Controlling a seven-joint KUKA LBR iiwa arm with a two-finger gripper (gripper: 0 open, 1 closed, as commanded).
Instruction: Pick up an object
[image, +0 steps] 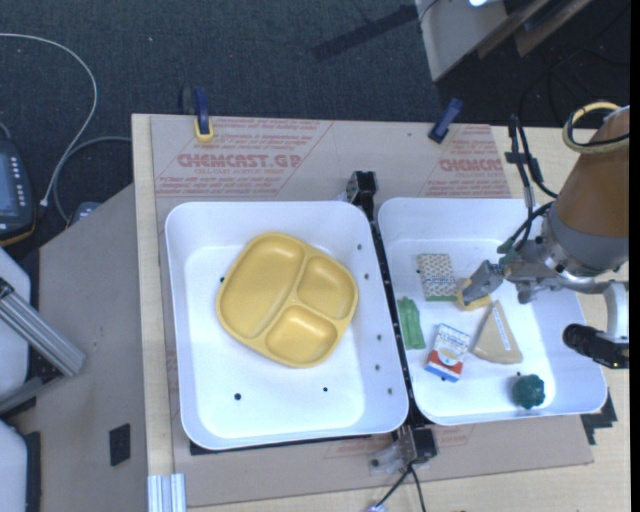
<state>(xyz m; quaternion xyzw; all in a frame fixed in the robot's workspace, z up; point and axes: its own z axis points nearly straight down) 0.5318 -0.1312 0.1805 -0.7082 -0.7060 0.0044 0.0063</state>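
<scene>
Red print runs across the brown board under the two bins. Behind the left bin it reads "CHEMCAST G.P", with finer red lines above and below it too small to read. Behind the right bin the same print begins again as "CHEMCAS", the rest cut off by the arm. The small carton in the right bin bears a red and blue label whose words are too small to read.
</scene>
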